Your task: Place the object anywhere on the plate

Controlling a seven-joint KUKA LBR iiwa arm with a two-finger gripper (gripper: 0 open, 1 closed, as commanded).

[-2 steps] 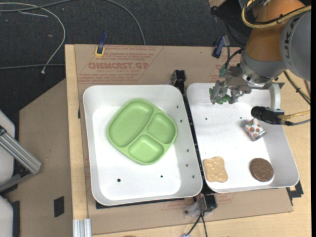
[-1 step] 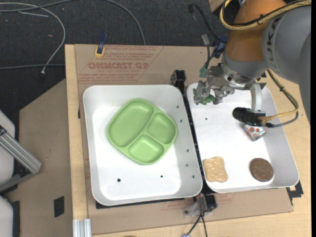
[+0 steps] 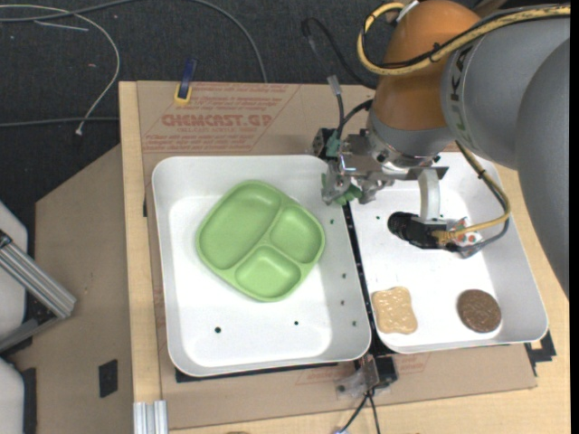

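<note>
The grey arm [image 3: 511,70] comes in from the right and high, sweeping across the far side of the right bin [image 3: 507,242]. Its orange band [image 3: 423,48] bulges just above the wrist. The wrist is bent downward, and the gripper [image 3: 340,186] hangs at the far end of the wall the two bins share. It sits right over that divide, close to the far right corner of the left bin [image 3: 181,333]. From this angle I can't tell whether the gripper is parted or closed, and nothing can be seen held in it.

Down in the right bin there are two candidates. A pale tan square biscuit [image 3: 394,311] lies flat in the near left corner, and a round brown cookie [image 3: 479,310] lies near the near edge toward the right corner. They are apart from each other, and both are well apart from the gripper, at the opposite end of the bin.

The green plate [image 3: 261,240], with three compartments, lies in the middle of the left bin, turned at an angle to the bin walls. Its far right edge is near the gripper, not touching it.
</note>
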